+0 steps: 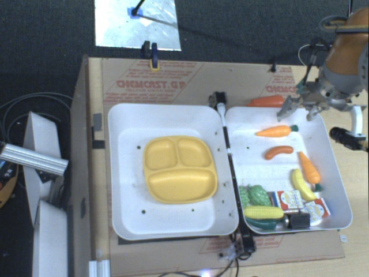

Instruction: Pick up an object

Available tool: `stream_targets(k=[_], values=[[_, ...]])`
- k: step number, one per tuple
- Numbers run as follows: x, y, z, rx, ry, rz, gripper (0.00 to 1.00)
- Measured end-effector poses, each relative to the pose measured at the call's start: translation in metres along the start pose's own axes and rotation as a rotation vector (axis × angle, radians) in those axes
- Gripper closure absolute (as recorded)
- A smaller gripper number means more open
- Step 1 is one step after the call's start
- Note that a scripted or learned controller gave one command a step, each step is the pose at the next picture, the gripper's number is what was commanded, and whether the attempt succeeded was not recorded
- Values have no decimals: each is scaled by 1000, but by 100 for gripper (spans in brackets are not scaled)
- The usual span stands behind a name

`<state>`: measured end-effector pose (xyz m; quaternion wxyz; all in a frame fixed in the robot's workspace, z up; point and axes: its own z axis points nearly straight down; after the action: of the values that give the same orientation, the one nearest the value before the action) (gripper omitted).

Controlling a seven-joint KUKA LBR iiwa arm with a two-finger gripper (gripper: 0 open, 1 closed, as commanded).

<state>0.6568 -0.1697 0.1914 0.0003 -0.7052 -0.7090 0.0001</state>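
Hovering over the right bin's (pixel 340 172) far corner, the fingers (pixel 286 111) are spread wide, holding nothing.

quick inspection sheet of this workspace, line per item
surface: bench with a printed cardboard sheet, bearing two white bins, left bin and right bin
job's things: in the right bin, a carrot, a sausage, a second carrot, a banana, green vegetable, corn cob, small cartons
clutter: yellow divided plate in the left bin; an orange item outside the right bin's far rim
grippers: claw hovers over the right bin's far corner, nothing between its fingers
cables: black cables left of the bench
surroundings: foil sheet on dark carpet
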Motion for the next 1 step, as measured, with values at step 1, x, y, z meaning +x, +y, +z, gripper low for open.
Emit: stream_targets(k=[1], values=[[-13,-26,32,-2,-1,4,0]])
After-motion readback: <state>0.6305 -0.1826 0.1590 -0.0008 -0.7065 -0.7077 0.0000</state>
